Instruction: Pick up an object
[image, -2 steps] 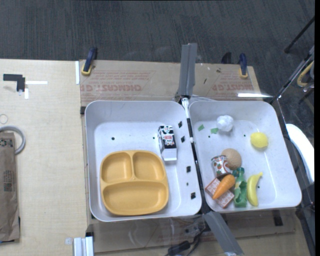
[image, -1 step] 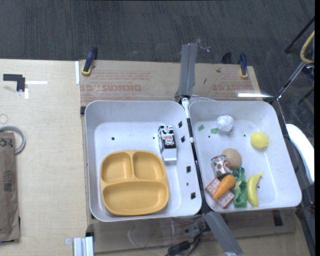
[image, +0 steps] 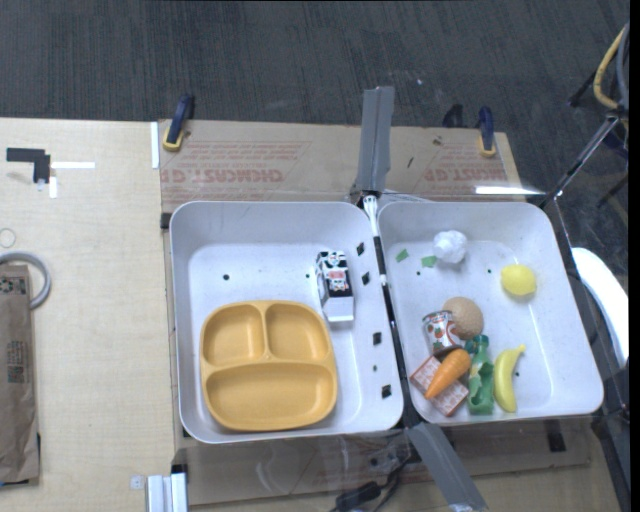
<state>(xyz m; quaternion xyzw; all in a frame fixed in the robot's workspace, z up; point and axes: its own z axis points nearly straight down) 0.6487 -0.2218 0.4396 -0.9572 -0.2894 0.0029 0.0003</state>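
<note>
Objects for picking lie mostly in the right bin (image: 556, 300), among them a lemon (image: 518, 281), banana (image: 505, 378) and carrot (image: 449, 371), so no grasp has begun; the end effector's state cannot be told, and it must next descend over one.

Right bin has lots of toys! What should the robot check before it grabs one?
1. Round yellow plastic lemon lies apart from the others: ok.
2. Orange plastic carrot free to lift: not ok, it rests on a red snack packet.
3. Yellow plastic banana has room: not ok, the green plastic bottle touches it.
4. Crumpled white paper ball lies alone: ok.
5. End effector ready: cannot tell.
</note>
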